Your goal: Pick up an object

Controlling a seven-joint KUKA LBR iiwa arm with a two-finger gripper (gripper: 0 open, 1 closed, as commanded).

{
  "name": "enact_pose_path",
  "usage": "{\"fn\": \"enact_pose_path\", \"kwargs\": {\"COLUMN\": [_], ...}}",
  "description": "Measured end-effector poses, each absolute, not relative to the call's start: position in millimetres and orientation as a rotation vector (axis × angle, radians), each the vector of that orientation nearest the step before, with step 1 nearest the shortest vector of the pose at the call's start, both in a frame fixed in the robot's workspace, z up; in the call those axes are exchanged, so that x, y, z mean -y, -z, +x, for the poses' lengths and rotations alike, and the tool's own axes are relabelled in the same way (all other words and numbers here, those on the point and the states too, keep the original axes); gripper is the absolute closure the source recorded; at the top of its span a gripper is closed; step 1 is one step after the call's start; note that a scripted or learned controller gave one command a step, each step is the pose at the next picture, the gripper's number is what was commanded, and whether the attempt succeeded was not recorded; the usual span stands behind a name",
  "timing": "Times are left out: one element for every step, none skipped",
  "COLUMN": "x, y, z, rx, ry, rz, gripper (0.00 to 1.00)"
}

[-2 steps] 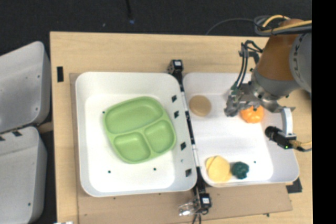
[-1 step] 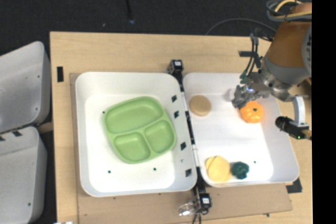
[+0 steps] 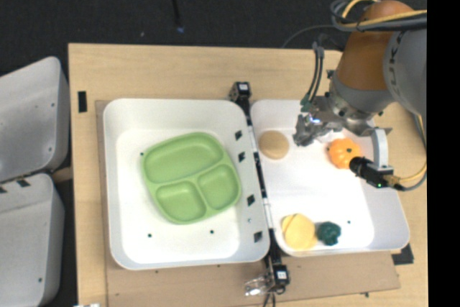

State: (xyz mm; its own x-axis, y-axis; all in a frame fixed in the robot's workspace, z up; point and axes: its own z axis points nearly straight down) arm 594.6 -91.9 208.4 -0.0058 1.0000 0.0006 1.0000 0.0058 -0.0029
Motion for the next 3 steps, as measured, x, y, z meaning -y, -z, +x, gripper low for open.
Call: {"fn": "enact_pose_path", "kwargs": {"x": [33.0,-12.0,-56.0], "y": [-205.7,-207.4,-213.5], "z": [607.1,612.3,632.5], "rx": [2.229,2.227,2.228], "ry": [0.0,-0.002,0.0], "rz": [-2.211,-2.213,-2.213], "gripper": [1.0,1.0,1.0]}}
